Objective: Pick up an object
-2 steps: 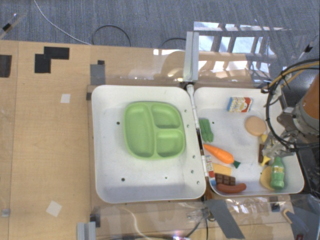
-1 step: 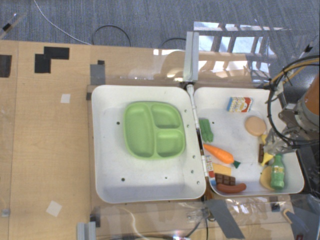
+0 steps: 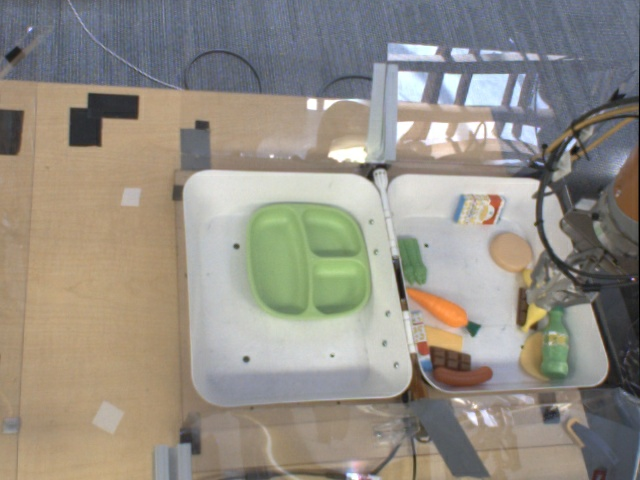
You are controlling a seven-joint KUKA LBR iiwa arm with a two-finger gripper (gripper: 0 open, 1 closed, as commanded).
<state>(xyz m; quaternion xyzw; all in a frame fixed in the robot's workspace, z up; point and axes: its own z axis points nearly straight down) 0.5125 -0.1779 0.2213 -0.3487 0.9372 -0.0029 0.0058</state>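
Observation:
The right bin [image 3: 590, 373] holds several toy foods. There is an orange carrot [image 3: 438, 307], a green vegetable [image 3: 411, 261], a tan round cookie [image 3: 510, 251] and a small red and white carton [image 3: 478, 209]. A red sausage [image 3: 461, 375] and a brown chocolate bar [image 3: 446, 339] lie near the front. A green bottle [image 3: 555, 344] rests on a yellow piece [image 3: 530, 356] at the right side. My gripper [image 3: 549, 291] hangs low over the bin's right side, just above the bottle's yellow top and next to a dark brown bar [image 3: 523, 308]. Nothing shows in its grasp.
The left bin [image 3: 215, 368] bears a green divided plate [image 3: 306, 259]. A metal divider post [image 3: 381, 118] stands behind the bins. Black cables [image 3: 560, 158] loop off the arm at the right. Wooden bench surface [image 3: 90, 288] lies to the left.

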